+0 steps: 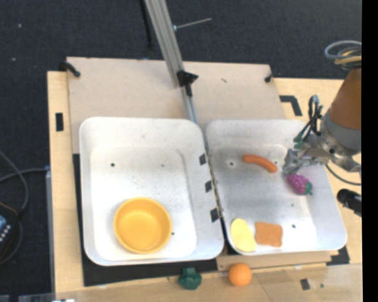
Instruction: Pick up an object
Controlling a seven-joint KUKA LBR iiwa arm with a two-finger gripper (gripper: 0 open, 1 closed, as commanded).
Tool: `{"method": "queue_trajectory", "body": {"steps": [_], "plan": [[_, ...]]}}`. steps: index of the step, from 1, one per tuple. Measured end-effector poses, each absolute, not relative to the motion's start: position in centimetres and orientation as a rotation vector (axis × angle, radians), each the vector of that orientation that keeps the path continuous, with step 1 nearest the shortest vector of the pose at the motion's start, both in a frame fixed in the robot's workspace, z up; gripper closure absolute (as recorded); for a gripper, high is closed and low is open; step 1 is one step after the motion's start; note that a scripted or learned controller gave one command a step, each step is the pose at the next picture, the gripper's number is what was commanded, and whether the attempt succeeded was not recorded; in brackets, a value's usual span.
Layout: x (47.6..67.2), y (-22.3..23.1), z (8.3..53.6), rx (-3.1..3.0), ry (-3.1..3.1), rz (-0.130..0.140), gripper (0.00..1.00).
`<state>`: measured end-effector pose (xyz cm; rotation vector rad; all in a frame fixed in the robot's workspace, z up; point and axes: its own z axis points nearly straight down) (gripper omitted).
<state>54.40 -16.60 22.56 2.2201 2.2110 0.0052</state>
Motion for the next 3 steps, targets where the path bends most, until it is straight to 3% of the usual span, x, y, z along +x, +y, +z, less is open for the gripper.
{"method": "queue_trajectory", "body": {"steps": [1, 3], "plan": [[54.5, -16.7, 25.1, 2.217, 2.222, 0.001, 1.00], [56.1, -5.4, 24.7, 2.218, 2.223, 0.002, 1.00]]}}
